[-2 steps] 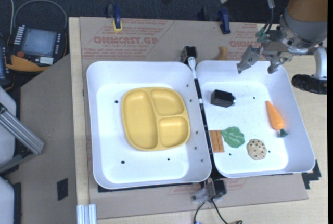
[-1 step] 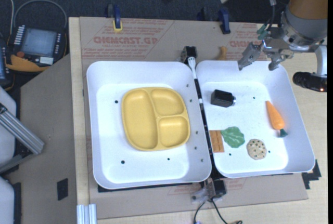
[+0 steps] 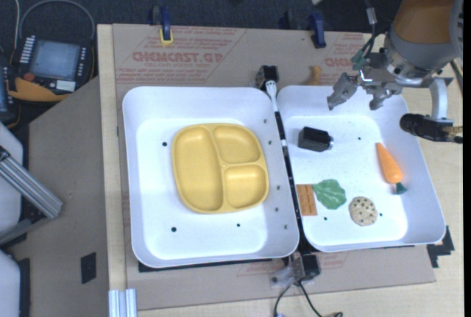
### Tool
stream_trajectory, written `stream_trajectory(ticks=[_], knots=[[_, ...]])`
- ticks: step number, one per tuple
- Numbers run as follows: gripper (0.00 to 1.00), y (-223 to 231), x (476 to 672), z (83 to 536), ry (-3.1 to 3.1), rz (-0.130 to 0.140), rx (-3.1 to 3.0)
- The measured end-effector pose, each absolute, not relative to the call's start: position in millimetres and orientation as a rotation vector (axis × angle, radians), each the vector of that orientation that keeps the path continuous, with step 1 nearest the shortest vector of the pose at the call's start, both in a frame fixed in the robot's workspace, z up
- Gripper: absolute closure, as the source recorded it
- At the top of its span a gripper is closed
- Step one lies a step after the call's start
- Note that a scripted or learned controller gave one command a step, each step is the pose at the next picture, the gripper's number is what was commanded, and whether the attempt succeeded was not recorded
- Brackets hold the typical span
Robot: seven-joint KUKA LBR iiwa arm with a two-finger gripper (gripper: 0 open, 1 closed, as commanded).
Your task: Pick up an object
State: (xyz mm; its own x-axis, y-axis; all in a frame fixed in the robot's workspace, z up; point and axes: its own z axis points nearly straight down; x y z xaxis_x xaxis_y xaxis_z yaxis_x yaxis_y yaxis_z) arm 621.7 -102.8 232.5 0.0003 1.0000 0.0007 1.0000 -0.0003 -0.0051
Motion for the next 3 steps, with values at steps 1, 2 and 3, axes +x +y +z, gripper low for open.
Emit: stream_trajectory(ticks=[1, 2, 3], knots=[[0.0, -93, 624.9, 181, -2.219, 0.005, -2.217], [0.0, -96, 633.0, 124, -2.218, 0.005, -2.219], [1.0, -96, 634.0, 138, -2.221, -0.001, -2.223]])
